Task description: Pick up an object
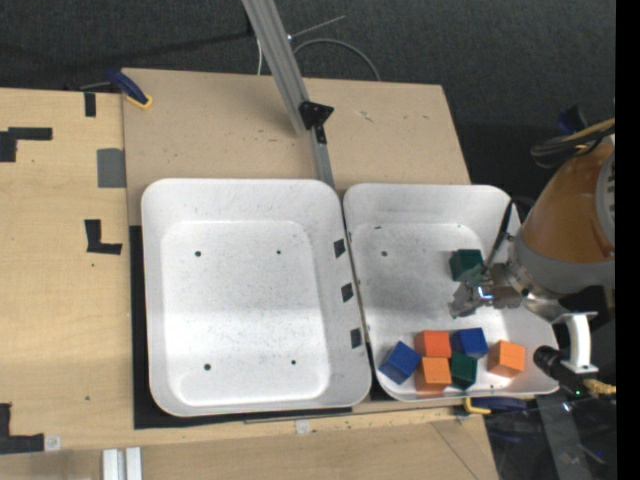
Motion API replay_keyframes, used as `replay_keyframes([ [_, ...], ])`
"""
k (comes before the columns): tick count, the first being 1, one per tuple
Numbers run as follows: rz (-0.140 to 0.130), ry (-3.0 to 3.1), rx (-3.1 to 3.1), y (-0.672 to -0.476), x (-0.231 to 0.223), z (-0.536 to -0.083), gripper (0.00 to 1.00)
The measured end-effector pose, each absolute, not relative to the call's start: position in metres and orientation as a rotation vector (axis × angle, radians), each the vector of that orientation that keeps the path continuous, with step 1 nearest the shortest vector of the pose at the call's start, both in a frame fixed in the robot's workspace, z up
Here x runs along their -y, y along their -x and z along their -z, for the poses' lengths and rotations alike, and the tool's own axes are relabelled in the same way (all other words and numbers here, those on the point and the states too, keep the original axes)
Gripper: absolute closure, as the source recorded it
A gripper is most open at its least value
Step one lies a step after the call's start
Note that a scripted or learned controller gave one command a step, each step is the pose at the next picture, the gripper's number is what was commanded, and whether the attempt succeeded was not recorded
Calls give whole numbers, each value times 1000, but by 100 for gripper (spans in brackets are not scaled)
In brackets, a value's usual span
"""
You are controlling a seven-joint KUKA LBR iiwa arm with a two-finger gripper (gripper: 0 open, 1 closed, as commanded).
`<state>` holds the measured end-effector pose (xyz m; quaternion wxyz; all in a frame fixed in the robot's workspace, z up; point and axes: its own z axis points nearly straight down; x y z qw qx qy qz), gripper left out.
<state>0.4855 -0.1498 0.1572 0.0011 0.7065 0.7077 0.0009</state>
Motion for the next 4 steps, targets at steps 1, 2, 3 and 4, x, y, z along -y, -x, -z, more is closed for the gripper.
replay_keyframes([
  [1, -3, -2217, -2222, -488, 143, -201, 100],
  [2, -2, -2218, -2222, -489, 143, -237, 100],
  [3, -2, -2216, -2230, -506, 91, -245, 100],
  [4, 1, -2216, -2229, -525, 52, -239, 100],
])
